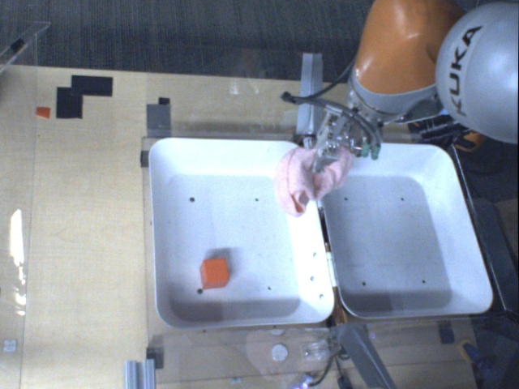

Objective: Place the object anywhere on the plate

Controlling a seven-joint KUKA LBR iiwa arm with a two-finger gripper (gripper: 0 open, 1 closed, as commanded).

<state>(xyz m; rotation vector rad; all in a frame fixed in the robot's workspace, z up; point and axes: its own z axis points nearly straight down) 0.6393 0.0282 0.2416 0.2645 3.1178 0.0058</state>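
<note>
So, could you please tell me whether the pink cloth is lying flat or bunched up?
Bunched up: the pink cloth hangs crumpled beneath the end effector, above the bins' shared edge.

Arm: large grey-and-orange robot arm cropped by top and right edges | Fingers: state indeterminate behind soft pink cloth

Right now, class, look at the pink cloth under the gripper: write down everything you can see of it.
The pink cloth is soft, crumpled fabric, pale pink with a darker fold at its lower tip. It hangs bunched from the gripper, its top caught between the fingers, drooping down and to the left. It sits above the seam where the left bin meets the right bin. Whether its tip touches the bin rim cannot be told.
</note>
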